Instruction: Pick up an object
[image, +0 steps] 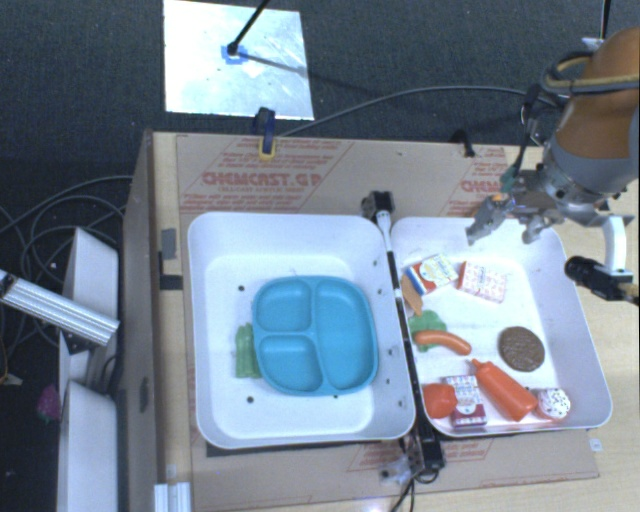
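Note:
My gripper (507, 226) hangs over the far edge of the right bin (585, 345), its two fingers spread apart and nothing between them. Below it in that bin lie a small white packet with red print (485, 282) and a colourful snack packet (432, 272). Further toward the front are a green toy piece (427, 322), a sausage (442, 342), a brown cookie (522, 348), an orange bottle (503, 390), an orange cup shape (438, 400), a small red-and-white box (463, 402) and a spotted white ball (553, 403).
The left bin (215, 300) holds a blue divided plate (314, 334) with a green item (245, 352) beside its left edge. A black clamp (380, 207) sits on the divider between the bins. Cables run across the cardboard behind.

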